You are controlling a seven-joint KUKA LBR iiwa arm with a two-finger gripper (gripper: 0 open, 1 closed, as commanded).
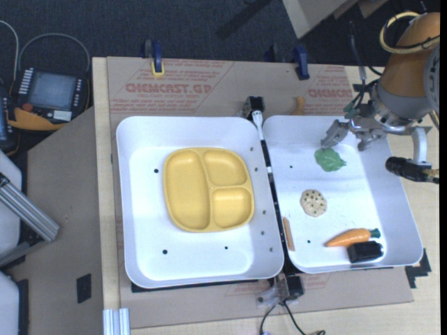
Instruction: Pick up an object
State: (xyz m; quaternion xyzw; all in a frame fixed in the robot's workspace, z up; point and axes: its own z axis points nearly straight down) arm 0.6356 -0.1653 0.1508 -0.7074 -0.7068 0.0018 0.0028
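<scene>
In the right bin [391, 208] lie a green leafy piece [330, 160], a round speckled cookie [313, 202], an orange carrot [350, 237] with a green top, and a small black block [365, 252] at the front edge. My gripper [351, 136] hangs over the back of this bin, just up and right of the green piece. Its two fingers [335, 134] are spread apart with nothing between them. The arm, with its orange band [412, 54], enters from the upper right.
The left bin [140, 208] holds a yellow divided tray [208, 187]. A thin brown stick [287, 232] lies on the rim between the bins. Blue clamps [158, 60] sit at the bench's back edge. A pendant [45, 96] rests at far left.
</scene>
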